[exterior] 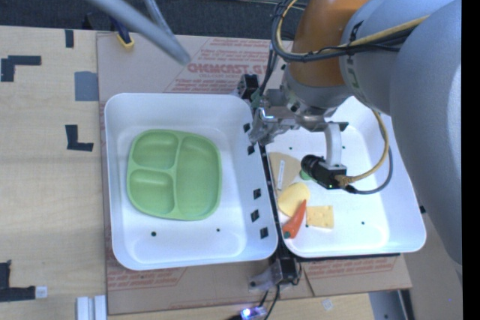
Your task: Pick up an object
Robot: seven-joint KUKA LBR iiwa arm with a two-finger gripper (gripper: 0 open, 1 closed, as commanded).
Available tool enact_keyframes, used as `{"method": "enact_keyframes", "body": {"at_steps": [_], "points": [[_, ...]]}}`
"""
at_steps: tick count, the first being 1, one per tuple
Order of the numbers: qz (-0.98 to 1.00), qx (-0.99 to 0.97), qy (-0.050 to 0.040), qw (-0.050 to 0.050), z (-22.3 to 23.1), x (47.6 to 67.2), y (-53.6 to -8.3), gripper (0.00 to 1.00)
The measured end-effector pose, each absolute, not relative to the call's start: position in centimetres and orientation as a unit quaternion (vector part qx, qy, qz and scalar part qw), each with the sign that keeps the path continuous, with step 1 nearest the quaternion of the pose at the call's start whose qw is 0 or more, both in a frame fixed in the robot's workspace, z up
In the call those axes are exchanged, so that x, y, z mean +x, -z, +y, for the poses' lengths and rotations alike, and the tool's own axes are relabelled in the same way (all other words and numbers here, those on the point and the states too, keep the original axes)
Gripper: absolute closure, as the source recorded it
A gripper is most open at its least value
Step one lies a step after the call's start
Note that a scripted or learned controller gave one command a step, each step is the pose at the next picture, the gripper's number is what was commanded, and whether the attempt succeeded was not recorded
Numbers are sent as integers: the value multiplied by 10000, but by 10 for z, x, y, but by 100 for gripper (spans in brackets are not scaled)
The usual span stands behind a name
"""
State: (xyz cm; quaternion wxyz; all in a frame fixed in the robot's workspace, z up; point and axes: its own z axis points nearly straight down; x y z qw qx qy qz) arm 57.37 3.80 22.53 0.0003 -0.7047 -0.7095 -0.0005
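My hand [260, 124]: over the wall between the bins; how wide it stands I cannot tell.
carrot [295, 219]: right bin [375, 225], 5 o'clock from my hand, beside the cheese square [321, 216].
Approach: I should centre over the carrot and straddle its narrow width.

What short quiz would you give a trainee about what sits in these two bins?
1. Multiple choice: where is the green divided plate?
A. in the view's left-hand bin
B. on the wooden bench top
C. on top of the arm
2. True or false: the orange toy carrot lies on the plate.
3. Count: how many compartments does the plate have?

Key
1. A.
2. False: the carrot lies in the right-hand bin, apart from the plate.
3. Three.
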Motion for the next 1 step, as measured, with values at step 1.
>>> {"method": "enact_keyframes", "body": {"at_steps": [1], "points": [[-7092,-7050,5,0,86,600,-232,100]]}}
